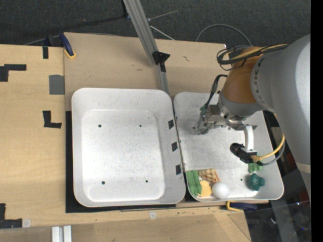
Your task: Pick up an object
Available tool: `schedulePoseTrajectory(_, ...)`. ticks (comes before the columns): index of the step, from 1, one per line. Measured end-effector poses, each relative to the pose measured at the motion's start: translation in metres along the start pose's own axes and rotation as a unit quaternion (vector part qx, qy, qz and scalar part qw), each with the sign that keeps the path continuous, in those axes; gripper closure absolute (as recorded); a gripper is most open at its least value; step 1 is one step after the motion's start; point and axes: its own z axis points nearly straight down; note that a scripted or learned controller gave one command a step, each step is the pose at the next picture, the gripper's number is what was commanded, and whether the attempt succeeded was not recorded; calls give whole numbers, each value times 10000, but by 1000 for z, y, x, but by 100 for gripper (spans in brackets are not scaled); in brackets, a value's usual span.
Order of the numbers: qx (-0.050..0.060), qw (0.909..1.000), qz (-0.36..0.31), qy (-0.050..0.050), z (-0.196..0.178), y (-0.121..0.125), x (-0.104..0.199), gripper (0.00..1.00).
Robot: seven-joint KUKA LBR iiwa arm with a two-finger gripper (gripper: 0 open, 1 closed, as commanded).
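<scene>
White plastic makes up both shallow bins on the tan wooden worktop (30, 135). The left bin (81, 150) sits near the middle of the view, and the right bin (194, 150) lies just beside it at 3 o'clock, their rims touching along a row of small dark clips.

The grey arm (282, 89), with its orange band (239, 87), reaches in from 3 o'clock and hangs over the upper part of the right bin. Its end effector (202, 126) points down toward the bin floor near the bin's left side; whether it is open or closed cannot be told, and nothing can be seen held in it.

The objects to pick lie along the right bin's lower edge, toward 5 o'clock from the end effector and well apart from it. A white ball (220, 190) rests against a flat green and yellow packet (200, 181). A small teal object (255, 182) lies in the lower right corner.

A grey metal pole (144, 26) slants down from 12 o'clock to the bins' upper edge.
</scene>
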Motion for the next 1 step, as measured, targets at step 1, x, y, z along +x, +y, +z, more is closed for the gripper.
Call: schedulePoseTrajectory(1, -22, 10000, 9, 0, -51, -9, 1, 100)
